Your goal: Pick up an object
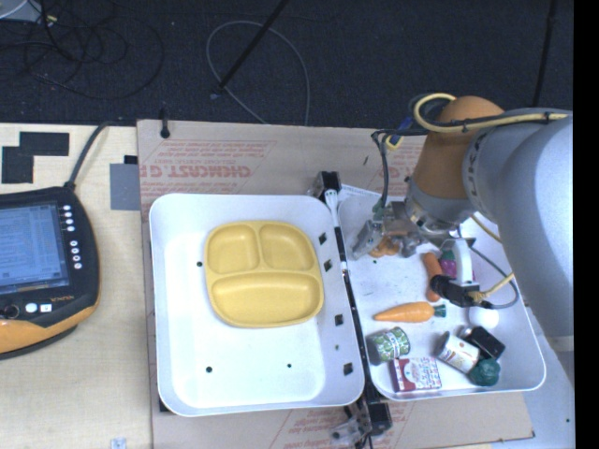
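My gripper point(387, 238) reaches down into the far left part of the right bin point(533, 368), just beside the divider. A small orange-brown thing point(384, 248) lies right under it, touching or nearly so. Nearer the front a toy carrot point(409, 313) lies on its side. Below it stand a green can point(389, 344) and a red and white box point(415, 374). A white bottle with a dark label point(458, 353), a black block point(488, 342) and a dark green ball point(485, 372) crowd the front right corner. An orange piece point(432, 267) and a pink and green item point(450, 262) lie beside the wrist.
The left bin point(178, 363) holds a yellow divided plate point(263, 274). A teach pendant point(37, 260) rests on the bench at far left. The arm's grey body point(533, 213) overhangs the right bin's far right side.
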`<state>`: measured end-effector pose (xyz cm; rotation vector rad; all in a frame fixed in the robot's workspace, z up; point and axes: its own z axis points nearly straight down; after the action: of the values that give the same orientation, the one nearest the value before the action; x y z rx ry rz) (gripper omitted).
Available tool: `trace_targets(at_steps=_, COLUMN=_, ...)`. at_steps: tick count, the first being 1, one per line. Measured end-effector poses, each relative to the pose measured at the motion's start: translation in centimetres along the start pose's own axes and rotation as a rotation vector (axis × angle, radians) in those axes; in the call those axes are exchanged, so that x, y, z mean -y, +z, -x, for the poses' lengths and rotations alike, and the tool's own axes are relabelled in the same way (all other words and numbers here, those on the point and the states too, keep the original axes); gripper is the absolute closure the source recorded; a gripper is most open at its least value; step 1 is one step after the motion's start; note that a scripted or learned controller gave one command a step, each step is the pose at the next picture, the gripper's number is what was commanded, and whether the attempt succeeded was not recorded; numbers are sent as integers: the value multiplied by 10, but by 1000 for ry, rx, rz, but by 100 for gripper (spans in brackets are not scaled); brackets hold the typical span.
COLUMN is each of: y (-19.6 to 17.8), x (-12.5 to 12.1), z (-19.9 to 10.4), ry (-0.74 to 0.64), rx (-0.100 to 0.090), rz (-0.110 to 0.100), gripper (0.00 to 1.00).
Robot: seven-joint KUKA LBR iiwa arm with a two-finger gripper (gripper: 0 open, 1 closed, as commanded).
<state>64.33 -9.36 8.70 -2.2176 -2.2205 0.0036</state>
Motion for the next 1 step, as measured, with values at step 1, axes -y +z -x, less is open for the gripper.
trace_targets(at_steps=1, y=-120, x=0, z=64, ry=2, rx=2, rz=4, gripper=0)
